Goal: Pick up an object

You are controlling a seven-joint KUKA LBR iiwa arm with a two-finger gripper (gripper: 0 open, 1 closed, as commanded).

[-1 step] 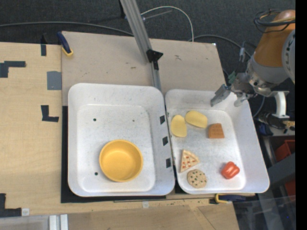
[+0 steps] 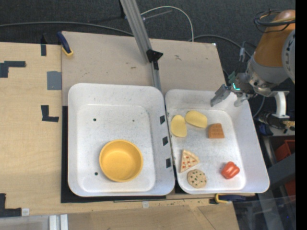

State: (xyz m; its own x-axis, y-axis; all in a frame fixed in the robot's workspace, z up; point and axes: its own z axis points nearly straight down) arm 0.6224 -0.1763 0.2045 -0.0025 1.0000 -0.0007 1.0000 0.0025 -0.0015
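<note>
claw [image 2: 229,97]: spread, holding nothing (above right bin's [image 2: 249,143] far edge) | yellow bowl [image 2: 121,160]: left bin [image 2: 79,128]

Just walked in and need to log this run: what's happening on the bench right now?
The arm's gripper hovers over the far right corner of the right bin, holding nothing. That bin holds two yellow potato-like pieces, a waffle-like square, a pizza slice, a cookie and a red pepper. A yellow bowl sits in the left bin.
</note>
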